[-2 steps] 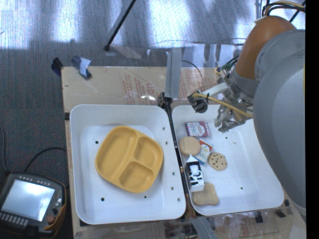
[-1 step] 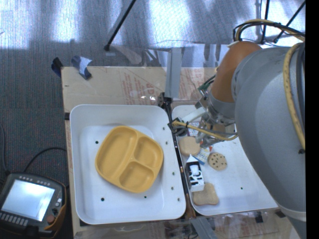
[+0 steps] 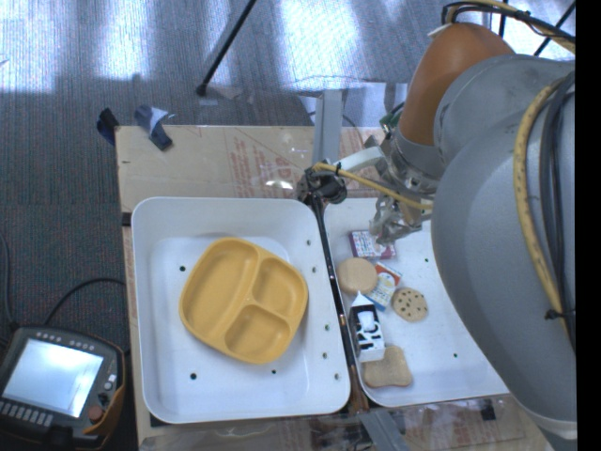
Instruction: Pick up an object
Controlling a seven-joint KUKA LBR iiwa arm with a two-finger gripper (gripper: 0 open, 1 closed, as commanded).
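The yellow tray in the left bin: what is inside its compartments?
All three compartments of the yellow tray look bare. The bin floor beneath it is covered.

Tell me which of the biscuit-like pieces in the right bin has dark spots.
The small round cookie, right of the plain tan disc and above the lumpy tan piece. Those two are unspotted.

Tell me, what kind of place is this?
Probably a robotics lab set up for grasping trials. A big grey robot arm reaches over two white bins, toy food such as a cookie lies in one, and a control pendant sits on the carpet.
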